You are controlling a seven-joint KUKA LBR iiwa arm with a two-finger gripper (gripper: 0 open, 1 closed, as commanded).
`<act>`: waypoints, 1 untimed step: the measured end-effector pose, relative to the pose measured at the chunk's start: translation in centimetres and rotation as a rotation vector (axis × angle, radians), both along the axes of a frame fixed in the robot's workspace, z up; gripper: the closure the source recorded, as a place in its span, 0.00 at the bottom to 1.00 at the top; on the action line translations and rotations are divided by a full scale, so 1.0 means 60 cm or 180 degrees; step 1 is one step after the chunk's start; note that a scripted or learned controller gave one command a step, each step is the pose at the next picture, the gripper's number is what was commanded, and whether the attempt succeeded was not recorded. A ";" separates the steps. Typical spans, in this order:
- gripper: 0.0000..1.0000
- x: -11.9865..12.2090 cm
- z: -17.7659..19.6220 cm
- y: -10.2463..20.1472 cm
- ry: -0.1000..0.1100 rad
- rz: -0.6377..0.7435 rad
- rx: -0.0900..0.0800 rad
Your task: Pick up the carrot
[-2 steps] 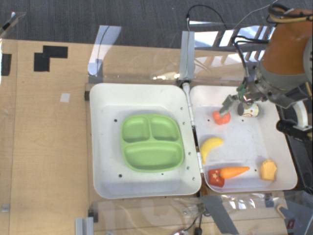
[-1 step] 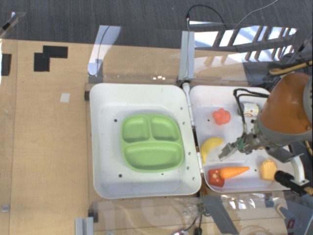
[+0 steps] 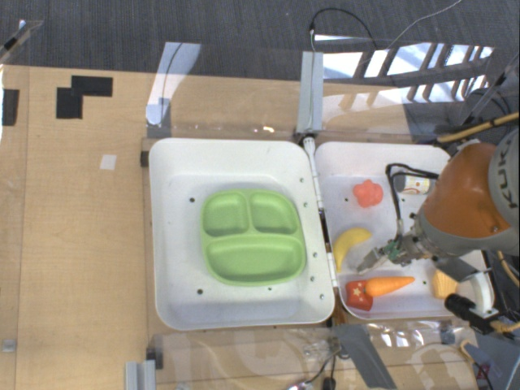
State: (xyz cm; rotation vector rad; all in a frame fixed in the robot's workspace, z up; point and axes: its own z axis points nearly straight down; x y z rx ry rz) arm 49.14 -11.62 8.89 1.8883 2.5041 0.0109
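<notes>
The camera looks down on a wooden bench (image 3: pixel 73 242) with two shallow white bins set side by side. The left bin (image 3: pixel 175 299) sits in the middle of the frame and holds a green divided plate (image 3: pixel 252 238) with three compartments, two small ones toward the top and one long one below.

The right bin (image 3: pixel 341 165) lies at the right of the frame. The carrot (image 3: pixel 388 284) rests on its floor near the lower edge, lying roughly level with its pointed end toward the right. A red piece (image 3: pixel 359 295) touches the carrot's thick left end. A yellow banana (image 3: pixel 349 242) lies just above and to the left of the carrot, near the wall between the bins. A pinkish-red fruit (image 3: pixel 368 192) sits farther up in the same bin, well apart from the carrot. A yellow-orange piece (image 3: pixel 445 283) lies to the right of the carrot's tip.

The arm (image 3: pixel 467 197) comes in from the right edge, its orange band over the right bin. The gripper (image 3: pixel 388 253) hangs just above the carrot, between it and the banana. I cannot tell how the gripper is set, and nothing is seen held in it.
</notes>
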 end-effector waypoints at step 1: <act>0.00 -0.004 0.083 -0.145 0.0022 0.0565 -0.0010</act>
